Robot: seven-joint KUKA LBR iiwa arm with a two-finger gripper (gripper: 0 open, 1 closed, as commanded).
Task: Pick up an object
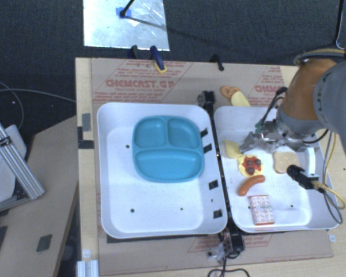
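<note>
The right bin (300, 215) holds several toy foods: a pale yellow piece (233, 149), a round yellow tart with red topping (251, 165), an orange sausage (251, 184), a pink-and-white wafer block (260, 209) and a tan bread slice (284, 161). My gripper (252, 141) hangs low over the bin's upper middle. It sits just above the tart and to the right of the yellow piece. Nothing shows as held in it.
A blue divided plate (167, 148) lies in the left bin (121, 212). A yellow and orange toy (236, 97) lies outside the right bin, beyond its far rim. A black plug on a yellow cable (303, 178) hangs over the right bin's right side.
</note>
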